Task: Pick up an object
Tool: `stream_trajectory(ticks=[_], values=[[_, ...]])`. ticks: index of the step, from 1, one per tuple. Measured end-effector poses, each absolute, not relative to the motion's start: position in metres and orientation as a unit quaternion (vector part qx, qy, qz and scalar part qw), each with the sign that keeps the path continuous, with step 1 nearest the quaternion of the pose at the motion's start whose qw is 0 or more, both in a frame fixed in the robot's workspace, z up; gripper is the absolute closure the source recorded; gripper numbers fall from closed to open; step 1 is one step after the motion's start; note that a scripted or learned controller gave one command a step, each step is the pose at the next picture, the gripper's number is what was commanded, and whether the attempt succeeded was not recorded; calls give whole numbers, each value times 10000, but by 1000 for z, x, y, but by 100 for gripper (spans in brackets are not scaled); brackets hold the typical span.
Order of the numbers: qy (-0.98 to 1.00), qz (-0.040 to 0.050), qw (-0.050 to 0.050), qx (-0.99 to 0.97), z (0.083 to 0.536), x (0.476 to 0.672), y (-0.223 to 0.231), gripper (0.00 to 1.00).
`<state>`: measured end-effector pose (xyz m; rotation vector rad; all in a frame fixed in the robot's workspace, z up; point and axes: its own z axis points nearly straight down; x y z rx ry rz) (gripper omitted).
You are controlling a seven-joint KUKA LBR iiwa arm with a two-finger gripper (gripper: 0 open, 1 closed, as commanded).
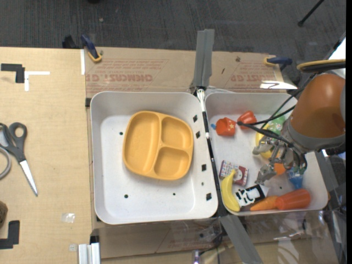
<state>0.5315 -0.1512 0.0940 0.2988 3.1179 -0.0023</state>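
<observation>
Down in the right bin, the gripper hovers above the carrot — whether spread or pinched, I cannot tell.

You get bright, even overhead light; the white bins glare a little, shadows fall soft and short, focus holds sharp, though clear plastic along the near edge reflects hazily.

I see dark grey carpet beyond the bench. The bench has a light wood top. Scissors lie at its left edge. Flattened cardboard lies under the bins.
</observation>
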Motion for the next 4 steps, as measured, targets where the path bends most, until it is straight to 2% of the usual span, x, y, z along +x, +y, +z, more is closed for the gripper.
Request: stream_trajectory(ticks=[1,2,3,4], values=[[9955,-11,54,941,103,532,-151,100],[9963,-6,29,-855,93,541,-216,100],[9964,-4,29,-852,93,541,-216,0],[9991,5,15,-435,92,521,-218,0]])
